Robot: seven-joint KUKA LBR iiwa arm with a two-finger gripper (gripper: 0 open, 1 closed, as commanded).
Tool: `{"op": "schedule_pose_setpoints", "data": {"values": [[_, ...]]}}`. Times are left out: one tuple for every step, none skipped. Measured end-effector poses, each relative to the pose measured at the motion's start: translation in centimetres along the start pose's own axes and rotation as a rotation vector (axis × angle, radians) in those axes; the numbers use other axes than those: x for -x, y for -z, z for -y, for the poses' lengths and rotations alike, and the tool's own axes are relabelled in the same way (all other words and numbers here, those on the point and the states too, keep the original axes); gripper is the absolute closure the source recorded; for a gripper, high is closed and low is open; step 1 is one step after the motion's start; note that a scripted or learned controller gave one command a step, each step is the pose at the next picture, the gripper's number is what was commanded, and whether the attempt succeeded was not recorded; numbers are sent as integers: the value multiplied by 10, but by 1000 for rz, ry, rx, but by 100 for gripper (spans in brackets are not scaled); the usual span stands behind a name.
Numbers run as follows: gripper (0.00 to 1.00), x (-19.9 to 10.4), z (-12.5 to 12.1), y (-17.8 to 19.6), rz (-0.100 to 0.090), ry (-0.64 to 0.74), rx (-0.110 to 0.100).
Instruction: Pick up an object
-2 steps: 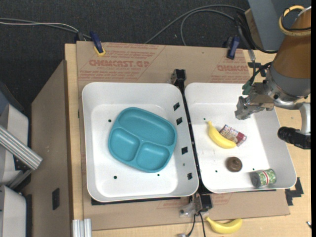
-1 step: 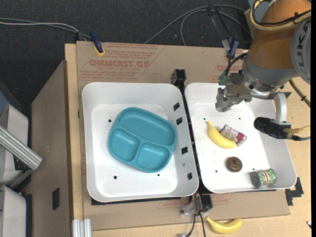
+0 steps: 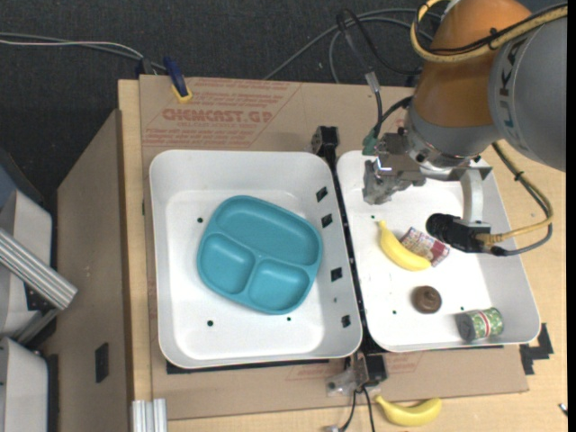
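Yellow bananas (image 3: 401,249), two; one tray (image 3: 259,254)

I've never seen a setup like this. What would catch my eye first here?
Probably the big teal divided plastic plate lying alone in the left white bin. Next, the bulky orange-and-grey robot arm reaching in at the upper right, its gripper over the right white bin, just above a yellow banana.
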State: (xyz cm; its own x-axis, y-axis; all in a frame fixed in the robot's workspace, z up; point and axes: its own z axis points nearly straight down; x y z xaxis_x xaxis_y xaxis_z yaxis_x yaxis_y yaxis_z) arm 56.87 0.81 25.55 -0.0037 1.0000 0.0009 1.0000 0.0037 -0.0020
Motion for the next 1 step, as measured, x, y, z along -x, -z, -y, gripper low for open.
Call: {"op": "schedule_pose_setpoints", "data": {"values": [[100,-59,-20,-11,0,2,4]]}}
